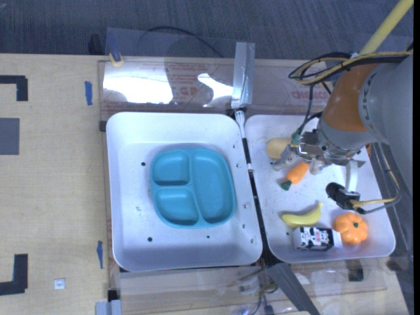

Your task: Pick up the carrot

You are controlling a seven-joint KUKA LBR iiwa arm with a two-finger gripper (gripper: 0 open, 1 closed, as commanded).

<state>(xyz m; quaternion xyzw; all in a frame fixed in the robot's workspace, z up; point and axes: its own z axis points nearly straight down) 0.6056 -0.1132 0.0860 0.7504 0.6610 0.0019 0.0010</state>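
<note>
A pale wooden bench (pixel 52 195) spreads across the view, seen from above at a slant, with dark blue-grey carpet (pixel 197 5) running along the 12 o'clock edge beyond it. Black corner marks and short strips of blue tape sit on the bare wood toward 9 o'clock. Two shallow white bins lie side by side on the bench. The left bin (pixel 125 176), near the centre, holds a turquoise divided plate (pixel 193 188) with three compartments. A clear plastic panel (pixel 170 84) with bright glare stands behind it at 12 o'clock, with a loop of black cable above. The right bin (pixel 380 241), toward 3 o'clock, holds the smaller items. The grey arm (pixel 387 104) with its orange band enters from 2 o'clock, with black and yellow cables draped over it and a yellow rod (pixel 390 18) slanting to the upper corner. Its gripper (pixel 308 156) hangs low over the right bin's upper half; whether its claw is open or closed cannot be told from this angle. The carrot (pixel 295 174), orange with a green tip, lies tilted on the bin floor just below the gripper. A pale potato (pixel 277 147) sits at the carrot's 11 o'clock. A small orange pumpkin (pixel 351 228), a yellow banana (pixel 302 216) and a black-and-white carton (pixel 313 238) cluster toward the bin's 6 o'clock edge.
</note>
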